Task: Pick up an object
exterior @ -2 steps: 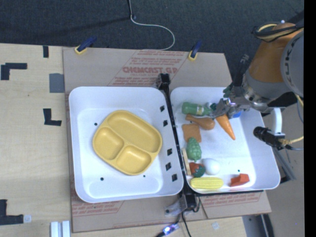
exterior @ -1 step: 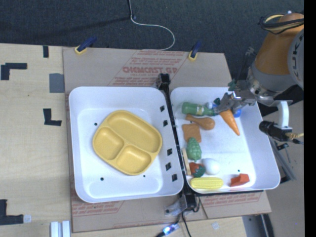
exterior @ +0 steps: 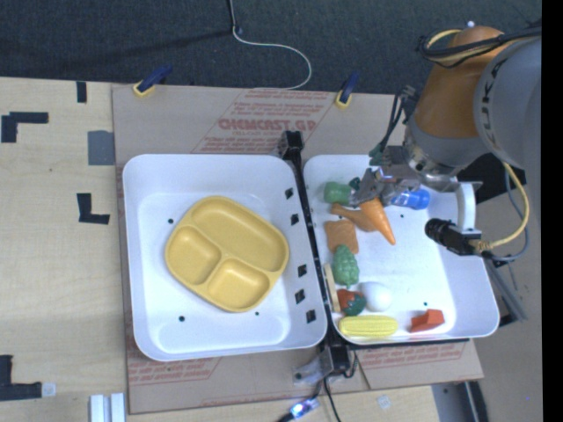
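Note:
My gripper (exterior: pixel 373 188) hangs over the back left part of the right bin (exterior: pixel 457 288). Directly below and touching its tip lies an orange carrot (exterior: pixel 379 220), pointing toward the front right. Whether the carrot is gripped is hidden by the wrist. A green vegetable (exterior: pixel 335 192) sits just left of the gripper. Just to its right a blue object (exterior: pixel 412 200) peeks out from under the arm.
The right bin also holds a brown slice (exterior: pixel 341 235), a green leafy piece (exterior: pixel 345 266), a white egg (exterior: pixel 378 297), a red and green fruit (exterior: pixel 352 303), a yellow corn cob (exterior: pixel 368 326) and a red piece (exterior: pixel 427 320). A yellow divided plate (exterior: pixel 227 251) lies in the left bin (exterior: pixel 149 192).

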Controlling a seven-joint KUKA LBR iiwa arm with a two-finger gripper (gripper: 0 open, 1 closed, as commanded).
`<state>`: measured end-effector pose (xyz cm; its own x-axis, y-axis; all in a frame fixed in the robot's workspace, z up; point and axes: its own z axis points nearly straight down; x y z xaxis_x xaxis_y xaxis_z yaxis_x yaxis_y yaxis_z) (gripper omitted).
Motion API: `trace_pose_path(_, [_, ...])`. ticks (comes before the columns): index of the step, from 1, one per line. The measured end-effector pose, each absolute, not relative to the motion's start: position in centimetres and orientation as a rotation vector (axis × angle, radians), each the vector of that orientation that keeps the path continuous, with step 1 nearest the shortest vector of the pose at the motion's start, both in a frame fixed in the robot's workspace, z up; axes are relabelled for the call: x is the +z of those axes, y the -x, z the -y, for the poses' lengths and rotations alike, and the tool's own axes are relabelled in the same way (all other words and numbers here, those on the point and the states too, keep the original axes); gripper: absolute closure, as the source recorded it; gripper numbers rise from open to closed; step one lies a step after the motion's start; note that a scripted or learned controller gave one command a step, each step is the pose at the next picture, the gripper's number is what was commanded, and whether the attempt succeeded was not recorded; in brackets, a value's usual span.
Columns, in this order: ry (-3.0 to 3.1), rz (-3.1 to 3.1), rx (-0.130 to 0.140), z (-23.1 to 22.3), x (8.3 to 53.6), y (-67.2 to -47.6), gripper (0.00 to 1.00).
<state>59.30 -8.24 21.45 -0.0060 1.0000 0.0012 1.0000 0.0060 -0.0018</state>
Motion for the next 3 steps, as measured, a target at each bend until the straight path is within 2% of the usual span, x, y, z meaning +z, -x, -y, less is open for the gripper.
trace_pose_path(1, [2.212, 2.229, -0.002, 2.6, 23.0, -59.9, 1.0])
trace_pose_path(2, [2.216, 2.225, 0.001, -0.4, 22.9, -60.6, 1.0])
trace_pose_path(3, [2.218, 2.223, 0.005, -0.3, 22.1, -61.0, 1.0])
